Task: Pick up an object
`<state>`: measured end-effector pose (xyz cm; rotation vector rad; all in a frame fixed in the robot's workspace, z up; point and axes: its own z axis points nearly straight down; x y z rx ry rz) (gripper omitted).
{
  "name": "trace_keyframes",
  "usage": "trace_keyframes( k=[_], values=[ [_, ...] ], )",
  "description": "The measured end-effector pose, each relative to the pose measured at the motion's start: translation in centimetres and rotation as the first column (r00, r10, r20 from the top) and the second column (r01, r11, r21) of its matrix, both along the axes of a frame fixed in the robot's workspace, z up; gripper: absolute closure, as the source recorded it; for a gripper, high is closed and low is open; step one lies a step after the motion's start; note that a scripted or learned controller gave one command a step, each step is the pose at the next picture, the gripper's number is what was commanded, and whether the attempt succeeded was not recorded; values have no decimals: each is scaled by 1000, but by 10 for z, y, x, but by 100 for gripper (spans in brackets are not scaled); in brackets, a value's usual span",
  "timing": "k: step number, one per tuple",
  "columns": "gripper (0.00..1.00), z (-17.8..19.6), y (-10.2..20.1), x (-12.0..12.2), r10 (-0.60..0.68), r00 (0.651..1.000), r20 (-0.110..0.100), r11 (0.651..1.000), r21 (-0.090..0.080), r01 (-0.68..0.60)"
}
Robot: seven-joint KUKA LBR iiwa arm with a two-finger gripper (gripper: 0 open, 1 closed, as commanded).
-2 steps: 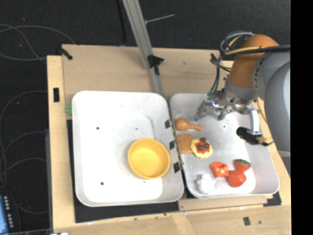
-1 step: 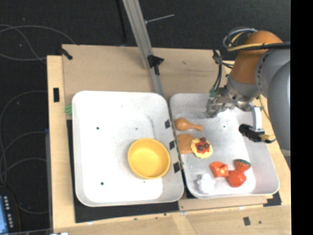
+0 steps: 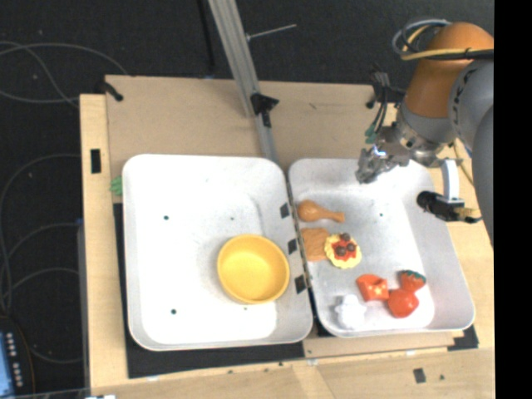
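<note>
From above, my hand [image 3: 371, 166] hangs over the far edge of the right bin [image 3: 391, 198]; I cannot tell how it is set, and nothing shows in it. In that bin, along the left wall, lie a brown drumstick [image 3: 318, 214] and, just nearer, a tan piece [image 3: 313, 243] touching a small tart [image 3: 342, 250]. Toward the near right corner sit two red pieces [image 3: 372, 288] [image 3: 405, 298] and a white lump [image 3: 350, 311]. The left bin [image 3: 183, 198] on the desk [image 3: 174, 115] holds a yellow bowl [image 3: 253, 268], upright, near its right wall.
</note>
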<state>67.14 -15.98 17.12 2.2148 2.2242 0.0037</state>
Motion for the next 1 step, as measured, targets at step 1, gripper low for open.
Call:
trace_keyframes(
  k=[1],
  values=[
    [100, 56, 2, -4, 2, 1000, -2, 1000, 0, -2]
  ],
)
